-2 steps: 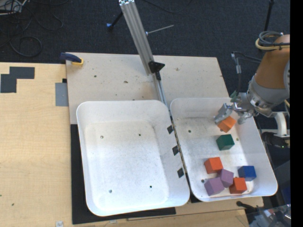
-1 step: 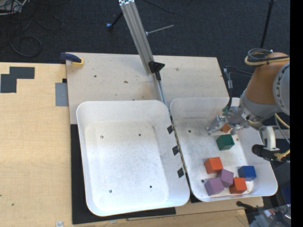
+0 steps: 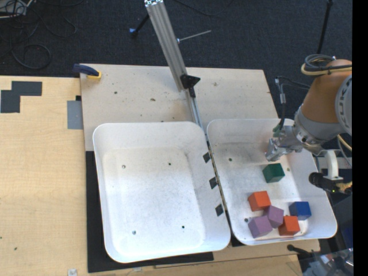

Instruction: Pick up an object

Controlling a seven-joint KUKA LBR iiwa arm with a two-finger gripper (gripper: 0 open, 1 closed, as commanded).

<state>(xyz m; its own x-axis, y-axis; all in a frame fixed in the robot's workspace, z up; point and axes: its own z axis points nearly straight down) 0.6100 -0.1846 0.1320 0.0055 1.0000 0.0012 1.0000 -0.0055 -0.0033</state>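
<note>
Two-finger metal gripper [image 3: 278,148] is hovering over the upper part of the right shallow white bin [image 3: 241,132], nothing visible between its fingers; can't tell whether they're spread or closed from this angle. Small dark green cube [image 3: 273,172] is sitting just below it in the view, toward the near rim, apart from the tips, no long axis to align to. Looks like the nearest candidate, so the next move is likely a short shift toward the near rim plus descent. Grey arm with orange band [image 3: 322,105] is reaching in from the right, wrist angled down-left. Orange, purple and blue blocks are clustering further toward the near corner
</note>
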